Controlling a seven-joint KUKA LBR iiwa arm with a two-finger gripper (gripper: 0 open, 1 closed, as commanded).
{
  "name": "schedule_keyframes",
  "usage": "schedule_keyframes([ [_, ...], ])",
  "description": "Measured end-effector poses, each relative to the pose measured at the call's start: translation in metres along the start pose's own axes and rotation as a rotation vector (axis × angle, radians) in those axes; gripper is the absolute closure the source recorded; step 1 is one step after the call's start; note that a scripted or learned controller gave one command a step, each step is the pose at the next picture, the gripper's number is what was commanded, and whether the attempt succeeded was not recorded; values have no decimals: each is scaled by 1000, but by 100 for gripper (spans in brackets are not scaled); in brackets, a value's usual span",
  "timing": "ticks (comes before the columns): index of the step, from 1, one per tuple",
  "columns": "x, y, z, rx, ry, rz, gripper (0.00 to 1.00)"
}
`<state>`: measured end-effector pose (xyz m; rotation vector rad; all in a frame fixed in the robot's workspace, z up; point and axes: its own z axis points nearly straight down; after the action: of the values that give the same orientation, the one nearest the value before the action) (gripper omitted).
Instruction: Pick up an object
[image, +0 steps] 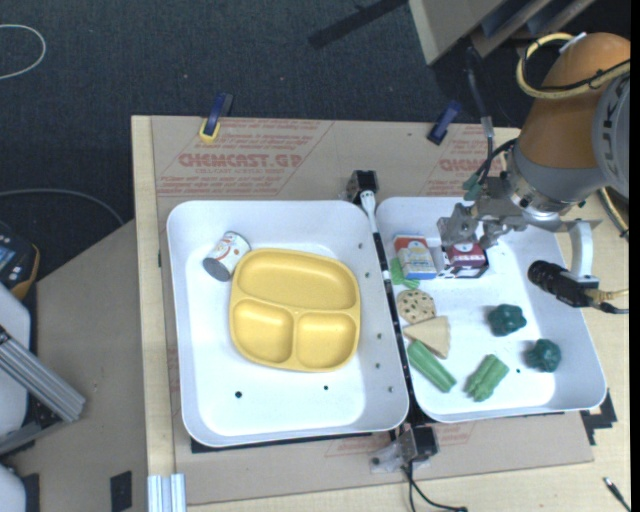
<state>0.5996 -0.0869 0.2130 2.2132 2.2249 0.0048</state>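
the gripper (468, 232) is hanging low over the far part of the right bin (590, 375), and how its tips are set is not something this slanted view is settling, so i cannot tell whether it is spread or closed, nor whether it has anything in it.

directly beneath it, a small red and white carton (467, 262) is sitting; whether the two are touching is unclear. just to the left of the gripper, a blue and white packet (417, 256) is lying hard against that carton. the crowding is looking like the main risk: a descent slightly off line is likely to be landing on both items, wedging one against the other or pushing the carton away rather than trapping it.

nearer the camera than the gripper, a round cookie (411, 303) and a tan wedge (430, 333) are lying close together. well apart from the gripper, toward the near right corner, two dark green pieces (506, 319) are resting.
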Motion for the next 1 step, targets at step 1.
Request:
schedule_keyframes([
  [1, 31, 36, -16, -2, 0, 0, 100],
])
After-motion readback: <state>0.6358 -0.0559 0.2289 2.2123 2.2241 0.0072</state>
